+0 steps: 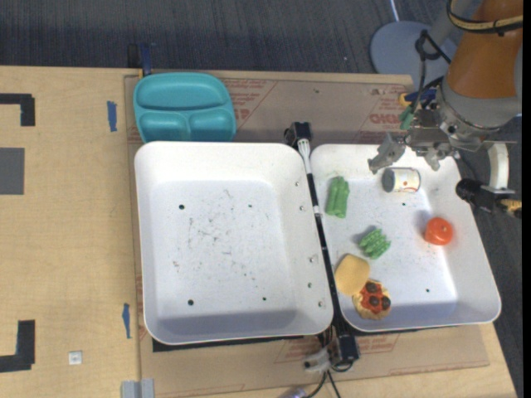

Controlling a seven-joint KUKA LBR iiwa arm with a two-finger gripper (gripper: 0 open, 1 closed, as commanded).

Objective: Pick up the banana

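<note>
The hand (404, 157) hung over the far end of the right bin (473, 293); whether it was apart or together I cannot tell. The banana (a pale yellow piece) (351, 273) lay well below it, touching a round pastry (372, 299), with an orange ball (439, 231) nearer.

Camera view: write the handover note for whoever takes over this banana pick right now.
Gripper: at the far end of the right bin, over a white can, well away from the target.
Banana: taken to be the yellow piece lying by the right bin's left wall at the near end, against a round red-topped toy.
Done: nothing; the banana lies in the bin.
Left: move to it, grasp, lift.
</note>
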